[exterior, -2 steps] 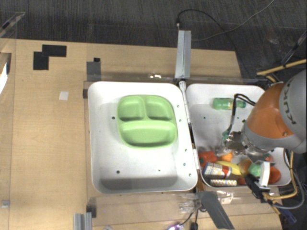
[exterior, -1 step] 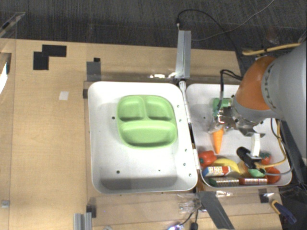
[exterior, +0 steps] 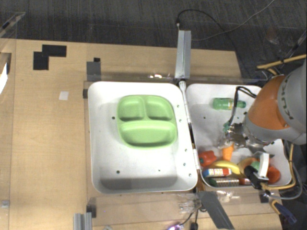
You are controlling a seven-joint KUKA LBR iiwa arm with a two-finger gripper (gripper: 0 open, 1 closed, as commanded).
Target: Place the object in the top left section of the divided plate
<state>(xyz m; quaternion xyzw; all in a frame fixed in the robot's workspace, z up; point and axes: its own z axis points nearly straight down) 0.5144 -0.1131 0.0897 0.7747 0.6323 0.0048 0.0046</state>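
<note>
The green divided plate (exterior: 146, 120) lies in the left bin (exterior: 103, 143), with two small sections at the top and one wide section below. Its top left section (exterior: 131, 107) holds nothing. My gripper (exterior: 231, 134) hangs low in the right bin (exterior: 206, 111), just above a small orange piece (exterior: 227, 152). Nothing shows between the gripper and that piece, and the wrist hides the gripper's tips. The arm's orange band (exterior: 266, 110) sits above it to the right.
A green bottle (exterior: 229, 103) lies at the back of the right bin. Along its front edge crowd a red piece (exterior: 207, 156), a yellow banana (exterior: 226, 166), a dark bar (exterior: 219, 173) and an orange item (exterior: 273, 174). A metal post (exterior: 183, 56) stands behind the bins.
</note>
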